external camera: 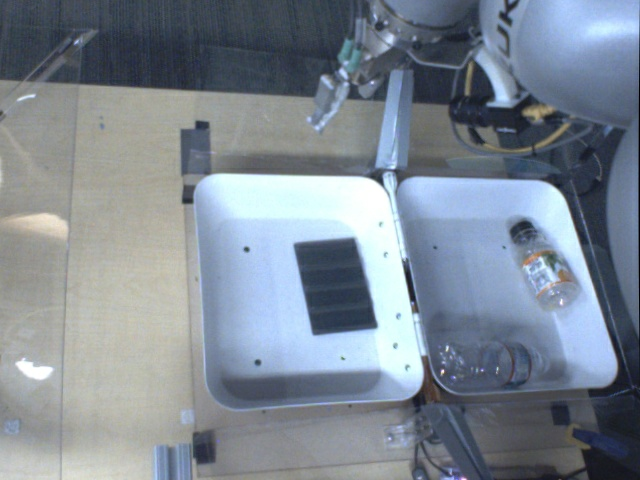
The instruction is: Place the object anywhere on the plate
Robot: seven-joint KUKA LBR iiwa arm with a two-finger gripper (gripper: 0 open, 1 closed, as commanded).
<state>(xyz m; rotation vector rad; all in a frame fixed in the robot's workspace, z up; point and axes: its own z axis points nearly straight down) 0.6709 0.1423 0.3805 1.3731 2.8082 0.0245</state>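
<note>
The plate [335, 286] is a dark, ridged rectangle lying flat in the middle of the left bin [225, 298]. A small clear bottle [545, 268] with a dark cap and a coloured label lies in the right bin [450, 218], near its far right side. A clear glass jar [488, 361] lies on its side along that bin's near wall. My gripper [330, 98] hangs high above the bench, beyond the far edge of the left bin, well away from the plate and both objects. Nothing is visibly held in it.
A grey upright strip [393, 128] stands where the two bins meet at the far side. Dark clamps [197, 153] sit at the left bin's corners. Cables [500, 118] hang off the arm above the right bin. Wooden bench top spreads to the left.
</note>
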